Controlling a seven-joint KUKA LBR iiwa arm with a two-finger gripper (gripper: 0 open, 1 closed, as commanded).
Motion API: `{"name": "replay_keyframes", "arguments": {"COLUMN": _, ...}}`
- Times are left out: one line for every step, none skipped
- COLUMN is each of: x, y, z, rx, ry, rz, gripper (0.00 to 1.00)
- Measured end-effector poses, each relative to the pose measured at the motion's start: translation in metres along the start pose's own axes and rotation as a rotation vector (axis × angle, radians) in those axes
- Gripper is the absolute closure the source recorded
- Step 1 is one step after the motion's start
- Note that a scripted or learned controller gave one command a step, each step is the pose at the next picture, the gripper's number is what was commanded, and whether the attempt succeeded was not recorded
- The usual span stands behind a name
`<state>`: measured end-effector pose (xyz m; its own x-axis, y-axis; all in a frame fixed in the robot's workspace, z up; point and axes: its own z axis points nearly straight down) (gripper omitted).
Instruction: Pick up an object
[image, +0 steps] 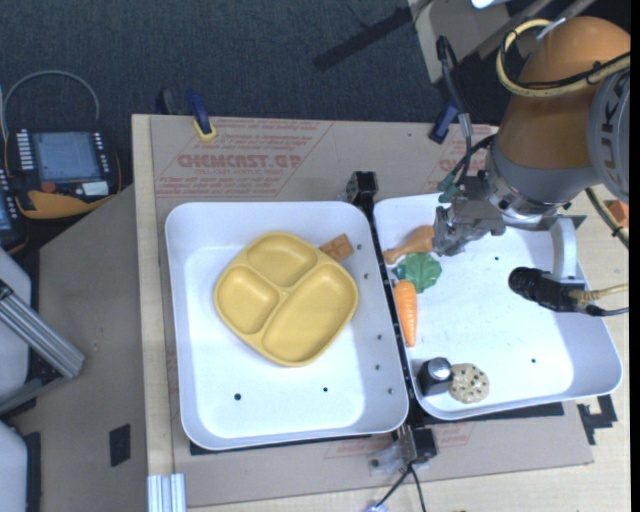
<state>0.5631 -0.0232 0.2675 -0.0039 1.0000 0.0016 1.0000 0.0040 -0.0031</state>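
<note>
Toy carrot (405, 312) lying lengthwise along the left wall of the right bin (590, 375), orange body pointing toward the lower frame, leafy green top (418, 271) at its upper end. Just above the greens, a tan-orange toy piece (412, 243) — shape hard to read — angled toward the upper right. Directly over that piece and the greens, the gripper (448, 238), hanging at the upper left corner of the right bin; fingers dark and crowded together against the wrist hardware, so impossible to tell how far apart, and nothing visibly caught between them. Above it, the grey arm with its orange band (560, 95) filling the upper right of the frame. Lower in the same bin, a speckled cookie (468, 382) touching a small dark round object with a pale top (435, 374). In the left bin (190, 330), a yellow divided plate (287, 297) near centre, with a small brown block (338, 247) at its upper right edge. At far left of the frame, off the bench, a handheld control pendant (60, 165) with a screen.
</note>
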Motion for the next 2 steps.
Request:
{"name": "replay_keyframes", "arguments": {"x": 0.058, "y": -0.022, "z": 0.011, "rx": 0.002, "ry": 0.001, "rz": -0.002, "gripper": 1.0}}
{"name": "replay_keyframes", "arguments": {"x": 0.112, "y": -0.028, "z": 0.032, "rx": 0.003, "ry": 0.0, "rz": -0.002, "gripper": 1.0}}
